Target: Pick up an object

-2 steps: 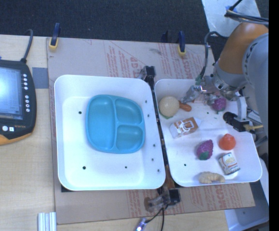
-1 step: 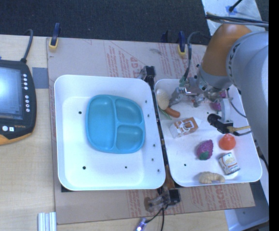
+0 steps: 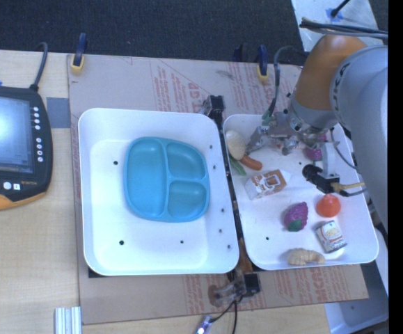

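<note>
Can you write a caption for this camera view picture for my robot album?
The robot's gripper reaches into the right bin of toy food, beside a blue divided plate in the left bin.

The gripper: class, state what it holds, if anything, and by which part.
Cannot be told: the gripper hovers over the right bin's far end, with no object visibly between its fingers.

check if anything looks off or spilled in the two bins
Nothing stands out. The blue divided plate lies flat in the left bin. In the right bin, the toy carrot, purple grapes and small carton lie loosely scattered, with no spill or visible damage.
</note>
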{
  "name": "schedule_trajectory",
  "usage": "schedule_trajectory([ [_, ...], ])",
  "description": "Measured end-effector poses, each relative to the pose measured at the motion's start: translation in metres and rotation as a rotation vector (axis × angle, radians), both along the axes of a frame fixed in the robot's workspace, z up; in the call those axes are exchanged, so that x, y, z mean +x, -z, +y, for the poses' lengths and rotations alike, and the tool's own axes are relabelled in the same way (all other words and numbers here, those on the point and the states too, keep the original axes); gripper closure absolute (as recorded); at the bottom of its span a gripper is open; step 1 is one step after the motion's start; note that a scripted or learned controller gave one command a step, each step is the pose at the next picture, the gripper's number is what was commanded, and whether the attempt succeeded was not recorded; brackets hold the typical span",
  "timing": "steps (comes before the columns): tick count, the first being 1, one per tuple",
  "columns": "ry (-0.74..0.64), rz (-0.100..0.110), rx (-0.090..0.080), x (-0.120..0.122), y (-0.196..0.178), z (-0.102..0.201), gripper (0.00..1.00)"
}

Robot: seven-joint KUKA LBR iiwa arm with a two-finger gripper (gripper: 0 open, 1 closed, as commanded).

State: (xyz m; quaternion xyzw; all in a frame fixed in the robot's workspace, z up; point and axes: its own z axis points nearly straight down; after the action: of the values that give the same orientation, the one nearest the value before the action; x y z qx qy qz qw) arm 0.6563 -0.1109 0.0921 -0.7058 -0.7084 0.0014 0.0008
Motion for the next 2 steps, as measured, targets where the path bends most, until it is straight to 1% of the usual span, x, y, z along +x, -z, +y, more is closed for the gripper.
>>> schedule_trajectory([
  [1, -0.001, 0.003, 0.001, 0.0, 0.0, 0.009, 0.0],
  [2, 0.001, -0.001, 0.0, 0.0, 0.0, -0.017, 0.0],
])
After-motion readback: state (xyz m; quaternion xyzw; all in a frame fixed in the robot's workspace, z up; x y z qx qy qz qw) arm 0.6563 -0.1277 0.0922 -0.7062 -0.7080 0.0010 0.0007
